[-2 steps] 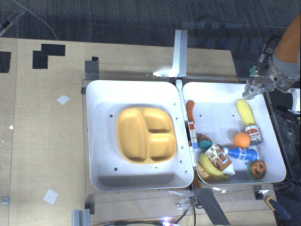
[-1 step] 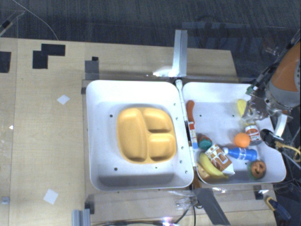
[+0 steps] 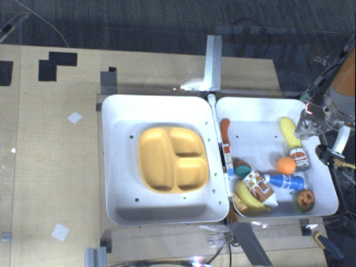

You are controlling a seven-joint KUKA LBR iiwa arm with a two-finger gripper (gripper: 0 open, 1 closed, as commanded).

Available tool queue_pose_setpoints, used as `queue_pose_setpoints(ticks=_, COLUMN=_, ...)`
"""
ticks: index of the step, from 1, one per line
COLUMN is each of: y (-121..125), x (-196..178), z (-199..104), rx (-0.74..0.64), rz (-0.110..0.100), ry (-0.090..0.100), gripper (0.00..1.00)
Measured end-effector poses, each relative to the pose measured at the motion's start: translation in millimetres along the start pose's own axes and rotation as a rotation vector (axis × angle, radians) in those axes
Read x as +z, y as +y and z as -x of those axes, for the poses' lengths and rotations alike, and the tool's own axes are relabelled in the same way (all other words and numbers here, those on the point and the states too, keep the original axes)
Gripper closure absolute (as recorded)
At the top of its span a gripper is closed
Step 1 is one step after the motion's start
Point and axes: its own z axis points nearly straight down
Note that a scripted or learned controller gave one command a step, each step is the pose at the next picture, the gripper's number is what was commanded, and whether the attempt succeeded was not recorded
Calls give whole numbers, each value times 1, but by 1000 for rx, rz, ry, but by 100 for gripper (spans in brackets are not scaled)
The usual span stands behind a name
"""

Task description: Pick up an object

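The right bin (image 3: 256, 111) holds several small objects. A yellow corn cob (image 3: 287, 131) lies near its right wall, with a small red-labelled can (image 3: 300, 159) and an orange ball (image 3: 286, 166) just below it. A blue bottle (image 3: 287, 181), a brown-and-white box (image 3: 258, 186) and a banana (image 3: 246, 197) crowd the front. A red sausage (image 3: 225, 131) lies along the left wall. My gripper (image 3: 312, 124) hangs over the bin's right rim, just right of the corn, and nothing is seen held in it.
A yellow divided tray (image 3: 171, 159) lies in the left bin (image 3: 119, 149). A brown round item (image 3: 305, 199) sits in the right bin's front right corner, a teal item (image 3: 242, 170) by the box. A metal post (image 3: 213, 63) stands behind the bins.
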Motion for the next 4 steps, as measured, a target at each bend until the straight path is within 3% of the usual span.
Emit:
queue_pose_setpoints(ticks=1, y=-9, x=-7, z=-12, rx=99, rz=-6, ry=-1, gripper=100)
queue_pose_setpoints(ticks=2, y=-82, x=32, z=42, rx=451, rz=-8, ry=-4, gripper=100)
queue_pose_setpoints(ticks=3, y=-22, x=99, z=12, rx=429, rz=0, ry=7, gripper=100)
queue_pose_setpoints(ticks=4, y=-23, x=41, z=10, rx=646, rz=-4, ry=-2, gripper=100)
